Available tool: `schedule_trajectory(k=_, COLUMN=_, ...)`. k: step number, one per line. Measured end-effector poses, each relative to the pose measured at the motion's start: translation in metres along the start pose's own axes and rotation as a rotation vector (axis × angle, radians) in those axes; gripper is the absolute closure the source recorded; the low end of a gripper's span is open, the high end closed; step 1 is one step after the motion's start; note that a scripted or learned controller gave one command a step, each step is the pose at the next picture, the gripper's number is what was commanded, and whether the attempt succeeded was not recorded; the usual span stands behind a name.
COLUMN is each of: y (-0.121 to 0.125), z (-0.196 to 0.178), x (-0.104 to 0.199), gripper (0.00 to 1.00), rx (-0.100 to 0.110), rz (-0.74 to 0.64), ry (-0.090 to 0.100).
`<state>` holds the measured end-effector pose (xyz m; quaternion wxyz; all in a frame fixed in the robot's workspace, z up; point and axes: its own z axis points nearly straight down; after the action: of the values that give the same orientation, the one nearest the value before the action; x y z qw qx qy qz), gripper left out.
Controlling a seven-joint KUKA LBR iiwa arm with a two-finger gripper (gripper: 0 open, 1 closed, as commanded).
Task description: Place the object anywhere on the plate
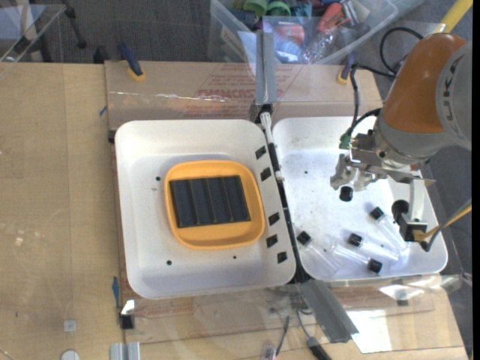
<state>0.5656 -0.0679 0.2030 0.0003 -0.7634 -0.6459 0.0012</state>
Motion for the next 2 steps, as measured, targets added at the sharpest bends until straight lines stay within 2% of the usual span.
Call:
schedule_trajectory(k=1, y=0.043, z=0.019, x=0.049, gripper=1.0, rx=-0.003, rz=-0.156, ry=0.001)
schedule_trajectory(k=2, y=0.047, z=0.019, x=0.091, gripper=1.0, rx=-0.004, rz=-0.237, ry=0.001)
